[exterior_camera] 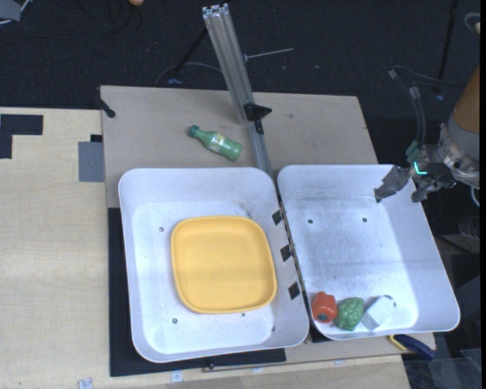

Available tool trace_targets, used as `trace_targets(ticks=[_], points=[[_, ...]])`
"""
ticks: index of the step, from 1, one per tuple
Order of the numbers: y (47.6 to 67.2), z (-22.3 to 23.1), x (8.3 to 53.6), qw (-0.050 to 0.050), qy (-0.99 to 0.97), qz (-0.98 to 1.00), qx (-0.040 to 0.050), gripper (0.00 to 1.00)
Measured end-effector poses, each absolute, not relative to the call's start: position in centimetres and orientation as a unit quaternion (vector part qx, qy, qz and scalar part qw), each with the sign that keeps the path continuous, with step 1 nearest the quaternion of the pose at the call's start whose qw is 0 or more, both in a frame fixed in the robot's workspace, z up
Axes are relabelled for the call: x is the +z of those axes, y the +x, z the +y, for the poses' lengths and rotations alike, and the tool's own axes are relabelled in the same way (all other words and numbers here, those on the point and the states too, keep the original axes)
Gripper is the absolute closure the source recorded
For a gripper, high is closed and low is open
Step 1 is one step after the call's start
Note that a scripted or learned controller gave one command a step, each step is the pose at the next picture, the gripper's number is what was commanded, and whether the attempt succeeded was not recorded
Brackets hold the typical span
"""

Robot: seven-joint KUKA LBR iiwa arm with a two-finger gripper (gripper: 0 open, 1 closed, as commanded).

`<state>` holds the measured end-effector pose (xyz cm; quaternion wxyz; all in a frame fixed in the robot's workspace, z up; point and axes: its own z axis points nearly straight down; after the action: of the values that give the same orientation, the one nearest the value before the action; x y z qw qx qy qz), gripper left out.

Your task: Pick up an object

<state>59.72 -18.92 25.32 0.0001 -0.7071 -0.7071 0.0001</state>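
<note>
In the right bin (364,241), three small objects lie together at the front edge: a red-orange pepper-like piece (324,306), a green bumpy piece (350,314) and a white-grey block (377,311). The left bin (146,209) carries a yellow square plate (223,263). My gripper (407,184) hovers over the right bin's back right corner, well away from the three objects. Its two dark fingers stand apart with nothing between them.
A green bottle (215,142) lies on the bench behind the left bin. A slanted aluminium rail (236,63) rises behind the seam between the bins. Black clips (285,251) sit along that seam. Cables hang by the arm at the right.
</note>
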Motion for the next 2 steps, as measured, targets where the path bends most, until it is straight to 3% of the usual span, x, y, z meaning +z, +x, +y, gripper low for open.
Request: trace_targets(ticks=[1, 2], points=[[59.7, -18.9, 25.3, 0.0, -0.707, -0.707, 0.0002, 0.0], [59.6, -18.1, 19.3, 0.002, -0.707, -0.708, 0.0014, 0.0]])
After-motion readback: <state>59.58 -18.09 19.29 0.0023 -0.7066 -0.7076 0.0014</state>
